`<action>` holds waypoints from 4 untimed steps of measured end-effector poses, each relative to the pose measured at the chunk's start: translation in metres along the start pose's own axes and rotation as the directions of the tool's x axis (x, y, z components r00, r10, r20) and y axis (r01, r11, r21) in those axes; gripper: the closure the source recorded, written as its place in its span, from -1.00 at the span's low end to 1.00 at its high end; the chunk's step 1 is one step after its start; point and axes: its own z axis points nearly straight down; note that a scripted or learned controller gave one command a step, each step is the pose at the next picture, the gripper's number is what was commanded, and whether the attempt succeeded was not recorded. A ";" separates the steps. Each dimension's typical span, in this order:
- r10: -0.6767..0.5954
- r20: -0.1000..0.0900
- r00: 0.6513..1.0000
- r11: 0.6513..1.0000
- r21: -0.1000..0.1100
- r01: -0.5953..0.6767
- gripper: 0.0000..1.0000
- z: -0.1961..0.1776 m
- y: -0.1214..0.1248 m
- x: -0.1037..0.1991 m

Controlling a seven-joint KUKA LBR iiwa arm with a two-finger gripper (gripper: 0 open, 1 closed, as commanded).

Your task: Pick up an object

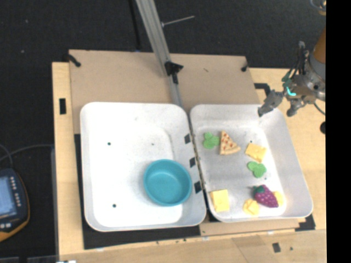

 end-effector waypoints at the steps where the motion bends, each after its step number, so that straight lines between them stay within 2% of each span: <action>1: 0.002 -0.001 1.000 1.000 0.002 -0.002 -1.00 0.041 -0.001 0.004; 3: 0.005 0.000 1.000 1.000 0.004 -0.005 -1.00 0.128 -0.007 -0.004; 4: 0.006 0.001 1.000 1.000 -0.003 -0.006 1.00 0.115 -0.005 -0.005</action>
